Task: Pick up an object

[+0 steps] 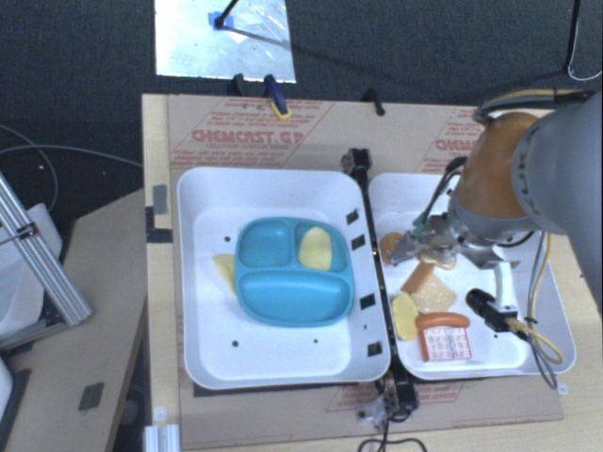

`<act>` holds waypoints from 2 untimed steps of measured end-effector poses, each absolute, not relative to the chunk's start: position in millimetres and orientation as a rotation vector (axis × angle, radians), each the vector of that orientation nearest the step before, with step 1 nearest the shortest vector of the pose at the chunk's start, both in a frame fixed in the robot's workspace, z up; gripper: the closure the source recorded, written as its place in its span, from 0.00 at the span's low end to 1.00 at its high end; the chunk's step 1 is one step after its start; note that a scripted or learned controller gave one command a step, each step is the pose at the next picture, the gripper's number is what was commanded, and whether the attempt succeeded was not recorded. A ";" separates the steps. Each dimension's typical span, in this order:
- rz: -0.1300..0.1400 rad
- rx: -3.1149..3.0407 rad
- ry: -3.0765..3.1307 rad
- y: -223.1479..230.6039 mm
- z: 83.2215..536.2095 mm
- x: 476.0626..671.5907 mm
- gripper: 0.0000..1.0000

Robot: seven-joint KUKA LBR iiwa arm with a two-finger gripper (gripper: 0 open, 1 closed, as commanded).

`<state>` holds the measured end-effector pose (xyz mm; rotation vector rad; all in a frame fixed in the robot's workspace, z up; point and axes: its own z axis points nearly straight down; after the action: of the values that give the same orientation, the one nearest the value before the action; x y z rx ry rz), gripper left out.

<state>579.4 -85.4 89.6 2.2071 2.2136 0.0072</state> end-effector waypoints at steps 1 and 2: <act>0.008 2.211 2.228 -36.4 189.6 536.9 0.00; -0.001 2.216 2.232 4.3 184.0 497.8 0.00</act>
<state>497.8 4.3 184.0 2.2158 2.2316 -0.0006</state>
